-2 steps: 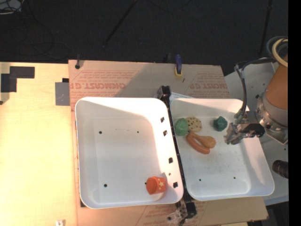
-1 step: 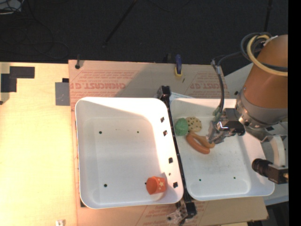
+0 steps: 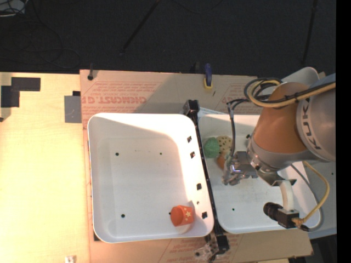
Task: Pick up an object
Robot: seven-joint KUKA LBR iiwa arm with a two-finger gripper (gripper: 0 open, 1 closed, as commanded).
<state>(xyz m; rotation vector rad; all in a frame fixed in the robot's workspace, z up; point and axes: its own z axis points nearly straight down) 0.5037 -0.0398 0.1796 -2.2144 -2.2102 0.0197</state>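
Stock for picking, right bin (image 3: 258,223): green ball (image 3: 211,147) beside speckled cream piece (image 3: 224,142) near the divider, both seemingly light and soft, best pinched across the middle; my pincer (image 3: 233,174) hangs just beside them, its state impossible to tell.

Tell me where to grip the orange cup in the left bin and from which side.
Grip the orange cup across its round body, coming straight down from above. It lies near the left bin's lower right corner, close to the wall, so a side approach looks cramped. Set the fingers along the wall, not toward it.
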